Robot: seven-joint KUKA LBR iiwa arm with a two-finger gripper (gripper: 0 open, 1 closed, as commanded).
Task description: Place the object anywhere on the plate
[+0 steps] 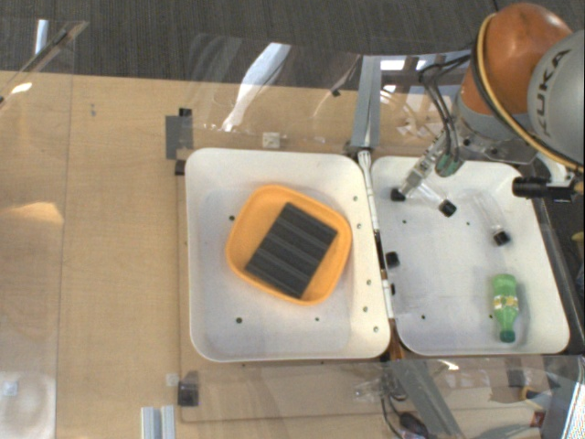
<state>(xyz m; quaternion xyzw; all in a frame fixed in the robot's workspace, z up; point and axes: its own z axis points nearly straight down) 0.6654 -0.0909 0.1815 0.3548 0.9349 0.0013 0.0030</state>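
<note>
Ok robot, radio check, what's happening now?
Pincer open, holding nothing, over right bin's far-left corner. Green bottle lying near right bin's front-right. Orange plate already carries dark ridged block.

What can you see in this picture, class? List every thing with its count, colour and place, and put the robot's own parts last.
Bins: 2, white, side by side on the bench; left bin, right bin.
Plate: 1, orange, rounded square, middle of the left bin.
Ridged block: 1, dark grey, lying on the plate, turned at an angle.
Bottle: 1, green, lying in the near right corner of the right bin.
Bench: 1, light wood, under both bins.
Arm: 1, grey with an orange band, reaching in from the upper right.
Gripper: 1, dark fingertips, over the far part of the right bin, apart from the bottle.
</note>
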